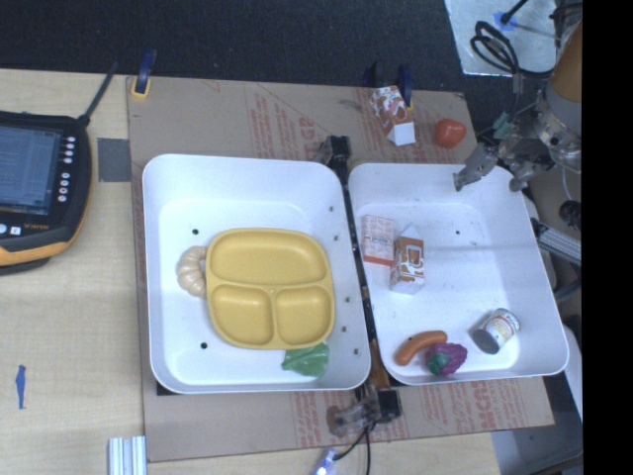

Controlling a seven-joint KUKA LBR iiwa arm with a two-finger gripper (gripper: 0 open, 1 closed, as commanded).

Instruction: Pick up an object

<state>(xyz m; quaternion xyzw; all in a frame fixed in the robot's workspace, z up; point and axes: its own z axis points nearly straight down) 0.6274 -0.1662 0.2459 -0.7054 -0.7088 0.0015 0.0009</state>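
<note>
Can (496, 330), lying on its side, right bin's (465, 198) near corner; carton (408, 264) mid-bin. 1 gripper (492, 166), fingers spread, holding nothing, above far right rim. Can lies nearer the camera than the gripper.

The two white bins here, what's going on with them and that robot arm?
A robot arm's gripper hovers at the top right corner of the right bin, with nothing seen between its fingers. That bin holds two small cartons, a hot dog, purple grapes and a can. The left bin holds a yellow divided tray, with a green piece beside it. Nothing has been picked up yet.
</note>
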